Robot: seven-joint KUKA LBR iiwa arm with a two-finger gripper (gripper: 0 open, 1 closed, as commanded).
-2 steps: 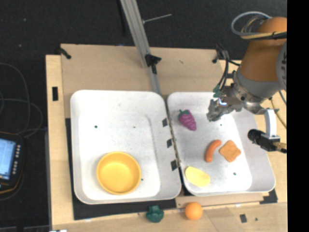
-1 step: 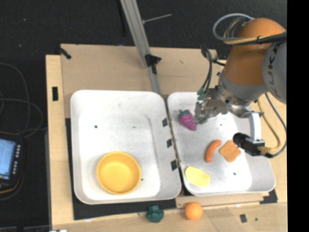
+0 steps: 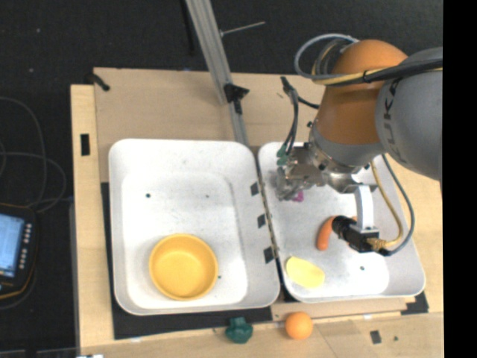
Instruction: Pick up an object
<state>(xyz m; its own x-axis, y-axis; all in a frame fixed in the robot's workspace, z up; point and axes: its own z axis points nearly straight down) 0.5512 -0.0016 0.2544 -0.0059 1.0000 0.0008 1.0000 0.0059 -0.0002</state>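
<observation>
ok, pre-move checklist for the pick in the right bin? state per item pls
1. Pincer over right bin: ok.
2. Target under it: small purple thing at the tips, mostly hidden: cannot tell.
3. Grasp confirmed: cannot tell.
4. Other picks free in that bin: orange carrot-like piece, pale yellow piece: ok.
5. Yellow bowl apart in left bin: ok.
6. All things inside bins: not ok, orange ball and green thing lie outside.
</observation>
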